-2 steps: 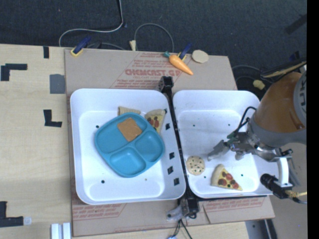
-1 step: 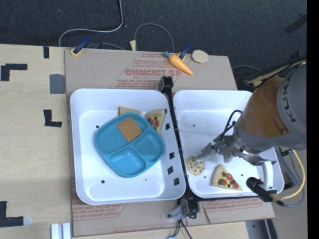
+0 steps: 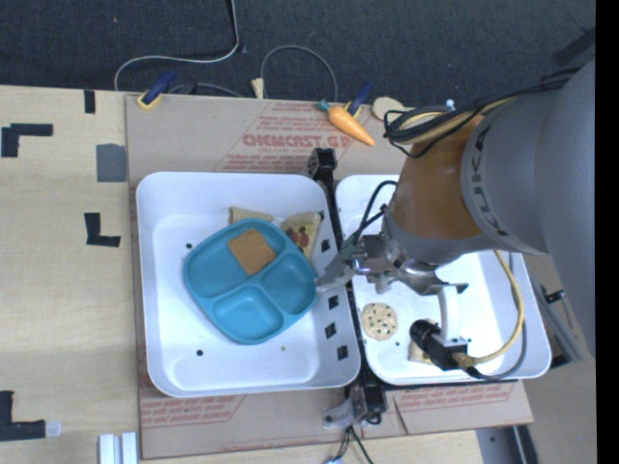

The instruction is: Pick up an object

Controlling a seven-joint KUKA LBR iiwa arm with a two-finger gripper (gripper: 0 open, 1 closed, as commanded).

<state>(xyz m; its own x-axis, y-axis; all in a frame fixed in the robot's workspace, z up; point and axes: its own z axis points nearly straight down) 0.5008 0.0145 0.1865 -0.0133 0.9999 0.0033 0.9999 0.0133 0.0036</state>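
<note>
At frame centre-left, a blue divided plate [image 3: 250, 283] with a brown square in it lies in the left bin [image 3: 160, 259], a cookie [image 3: 379, 320] lies in the right bin [image 3: 387, 361], and the gripper [image 3: 340, 267] hangs over the bins' shared wall.

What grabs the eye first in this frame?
The grey arm with its orange band, reaching in from the right over the right bin. Next, the blue tray in the left bin, a brown square in its top compartment. A cookie lies in the right bin; an orange carrot sits beyond the bins.
</note>
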